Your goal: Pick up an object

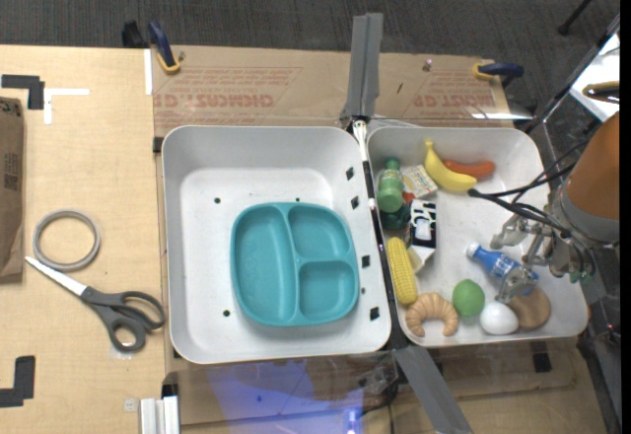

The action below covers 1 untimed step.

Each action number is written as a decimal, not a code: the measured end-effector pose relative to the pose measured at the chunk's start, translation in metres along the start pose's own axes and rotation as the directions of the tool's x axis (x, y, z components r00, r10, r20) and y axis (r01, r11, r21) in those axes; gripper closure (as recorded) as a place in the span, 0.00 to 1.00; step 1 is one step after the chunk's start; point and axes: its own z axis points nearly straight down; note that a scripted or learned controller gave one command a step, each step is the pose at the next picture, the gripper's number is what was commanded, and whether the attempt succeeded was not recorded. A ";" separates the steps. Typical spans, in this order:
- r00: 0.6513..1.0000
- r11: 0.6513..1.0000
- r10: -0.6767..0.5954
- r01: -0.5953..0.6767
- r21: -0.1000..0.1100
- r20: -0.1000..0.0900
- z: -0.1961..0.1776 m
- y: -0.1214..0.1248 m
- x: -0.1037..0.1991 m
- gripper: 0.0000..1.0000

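The right bin (532, 141) holds several toy foods. A yellow banana (446, 171) and an orange carrot (475, 167) lie at the back. A green bottle (390, 187) and a black-and-white carton (423, 223) sit by the left wall, with a corn cob (400, 270) below them. A croissant (432, 312), a green lime (468, 298), a white egg (498, 317) and a brown potato (533, 308) line the front. My gripper (533, 251) hangs low at the bin's right side, just over the right end of a blue bottle (496, 262).
The left bin (187, 225) holds a teal divided plate (294, 262). On the bench to the left lie scissors (104, 304) and a tape roll (66, 238). A grey divider strip (364, 67) runs back between the bins. Black cables (513, 190) trail from the arm across the right bin.
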 end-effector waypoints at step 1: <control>0.999 1.000 0.024 -0.024 0.002 0.035 -0.008 0.033 0.028 0.00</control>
